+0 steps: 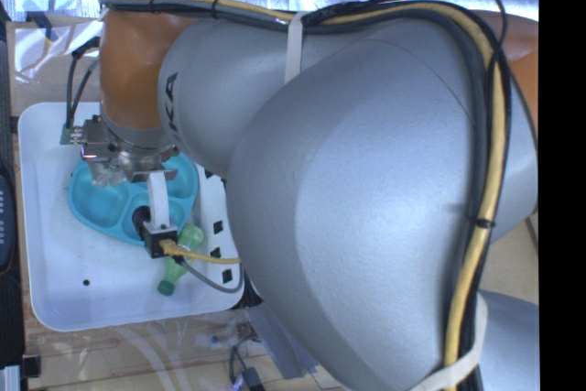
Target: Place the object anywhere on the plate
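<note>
Grey arm's gripper [114,168] hangs low over the turquoise plastic sectioned plate [96,211], left of frame, presumably for release; grip state: cannot tell. Green plastic bottle-shaped object [181,255] lies just beside the plate's lower-right rim, on the white bin [55,288].

A robot arm [385,197] in smooth, satin-grey casing with a glossy orange band [128,69] looms over a matt white plastic bin [46,288]. The turquoise plate [101,206] looks like smooth, moulded plastic, as does a pale green object [179,266]. Rubbery black and yellow cables [490,151] trail along the arm.
</note>
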`<move>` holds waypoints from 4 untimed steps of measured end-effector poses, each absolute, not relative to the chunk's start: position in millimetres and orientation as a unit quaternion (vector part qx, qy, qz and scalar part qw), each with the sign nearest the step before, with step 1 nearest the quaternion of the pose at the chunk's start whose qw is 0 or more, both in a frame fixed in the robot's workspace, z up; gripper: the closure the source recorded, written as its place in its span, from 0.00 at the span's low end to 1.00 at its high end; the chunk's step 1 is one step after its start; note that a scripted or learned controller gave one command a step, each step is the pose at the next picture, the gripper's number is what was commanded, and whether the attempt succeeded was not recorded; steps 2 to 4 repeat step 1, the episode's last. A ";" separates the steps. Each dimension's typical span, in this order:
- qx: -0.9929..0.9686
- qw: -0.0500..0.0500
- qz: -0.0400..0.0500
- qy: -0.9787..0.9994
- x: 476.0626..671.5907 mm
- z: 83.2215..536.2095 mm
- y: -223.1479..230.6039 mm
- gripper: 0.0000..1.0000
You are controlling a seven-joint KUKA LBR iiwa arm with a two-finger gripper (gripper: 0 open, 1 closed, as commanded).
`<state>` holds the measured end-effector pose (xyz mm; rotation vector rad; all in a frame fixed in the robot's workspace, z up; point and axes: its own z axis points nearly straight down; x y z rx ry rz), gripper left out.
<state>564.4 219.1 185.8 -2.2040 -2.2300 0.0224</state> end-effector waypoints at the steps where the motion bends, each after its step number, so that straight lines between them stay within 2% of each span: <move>1: -0.704 0.001 0.000 -0.711 478.1 260.2 204.2 1.00; 4: -0.704 0.001 0.000 -0.711 478.1 260.2 204.2 1.00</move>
